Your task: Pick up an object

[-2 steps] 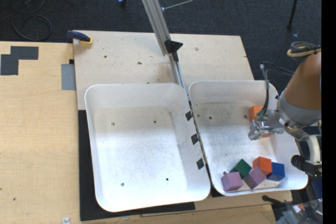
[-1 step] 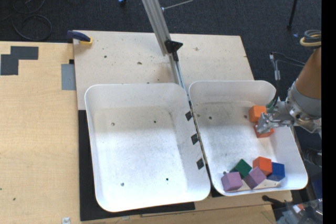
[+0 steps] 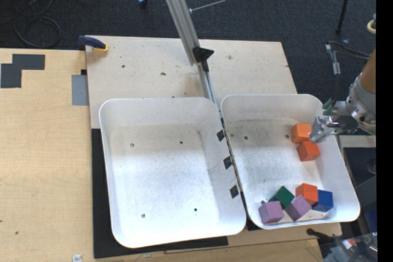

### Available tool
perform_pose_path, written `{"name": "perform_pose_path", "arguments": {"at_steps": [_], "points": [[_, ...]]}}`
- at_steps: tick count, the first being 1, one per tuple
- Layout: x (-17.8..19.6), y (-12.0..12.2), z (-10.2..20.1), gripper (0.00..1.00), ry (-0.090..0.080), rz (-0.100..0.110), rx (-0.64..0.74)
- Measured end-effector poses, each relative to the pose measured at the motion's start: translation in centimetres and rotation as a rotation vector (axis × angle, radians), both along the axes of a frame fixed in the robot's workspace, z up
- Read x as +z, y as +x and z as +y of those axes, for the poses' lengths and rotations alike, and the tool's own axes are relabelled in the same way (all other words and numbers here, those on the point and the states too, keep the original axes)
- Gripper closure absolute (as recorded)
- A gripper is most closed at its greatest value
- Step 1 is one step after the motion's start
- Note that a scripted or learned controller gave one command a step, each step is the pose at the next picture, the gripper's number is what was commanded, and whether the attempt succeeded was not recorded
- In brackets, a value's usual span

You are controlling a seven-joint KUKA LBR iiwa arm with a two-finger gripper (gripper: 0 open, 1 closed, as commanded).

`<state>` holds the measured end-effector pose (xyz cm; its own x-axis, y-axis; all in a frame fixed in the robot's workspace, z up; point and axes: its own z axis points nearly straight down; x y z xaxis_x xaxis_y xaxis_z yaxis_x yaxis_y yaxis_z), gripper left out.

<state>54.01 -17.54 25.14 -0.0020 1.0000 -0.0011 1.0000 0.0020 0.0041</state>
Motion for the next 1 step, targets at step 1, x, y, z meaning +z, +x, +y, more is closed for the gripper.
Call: {"name": "perform_pose_path", "arguments": {"at_steps": [1], "points": [[-1.44, -0.90, 5.52, 1.00, 0.004, 0.009, 0.002]]}}
